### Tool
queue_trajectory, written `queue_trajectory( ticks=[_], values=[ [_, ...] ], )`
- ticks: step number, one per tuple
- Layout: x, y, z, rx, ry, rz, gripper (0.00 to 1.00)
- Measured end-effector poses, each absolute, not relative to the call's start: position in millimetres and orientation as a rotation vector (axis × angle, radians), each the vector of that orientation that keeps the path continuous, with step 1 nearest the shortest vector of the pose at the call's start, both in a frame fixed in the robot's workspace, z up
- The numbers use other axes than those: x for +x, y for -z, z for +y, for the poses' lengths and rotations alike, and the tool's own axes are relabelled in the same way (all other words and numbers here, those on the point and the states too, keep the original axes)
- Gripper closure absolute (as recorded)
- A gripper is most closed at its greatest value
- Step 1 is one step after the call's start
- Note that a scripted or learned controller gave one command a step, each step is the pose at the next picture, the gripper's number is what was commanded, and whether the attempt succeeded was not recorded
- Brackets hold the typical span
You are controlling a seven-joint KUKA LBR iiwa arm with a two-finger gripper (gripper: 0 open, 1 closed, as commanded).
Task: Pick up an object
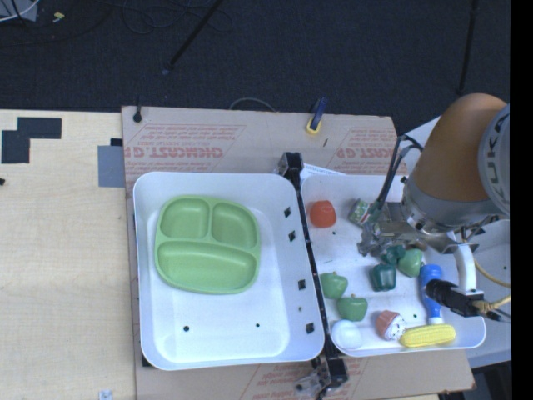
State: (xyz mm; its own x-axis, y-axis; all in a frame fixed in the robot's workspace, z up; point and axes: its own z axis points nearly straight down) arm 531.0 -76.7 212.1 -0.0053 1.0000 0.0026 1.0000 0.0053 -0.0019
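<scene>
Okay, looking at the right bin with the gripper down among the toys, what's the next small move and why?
Probably a short, straight lift to test the grasp. The gripper sits low in the right bin, right against the dark green toy and the light green one, and whether it holds either is unclear. Rising a little would show it.

A divided plate [206, 244] lies in the left bin [166, 340]; small toys [353, 307] crowd the right bin [333, 192].
</scene>
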Motion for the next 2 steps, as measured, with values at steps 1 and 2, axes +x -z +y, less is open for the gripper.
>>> queue_trajectory(
  ticks=[1, 2],
  values=[
    [555.0, -208.2, -33.8, -2.215, 0.000, -2.224, 1.00],
    [582.9, -212.1, 5.0, -2.216, 0.001, -2.224, 1.00]
  ],
)
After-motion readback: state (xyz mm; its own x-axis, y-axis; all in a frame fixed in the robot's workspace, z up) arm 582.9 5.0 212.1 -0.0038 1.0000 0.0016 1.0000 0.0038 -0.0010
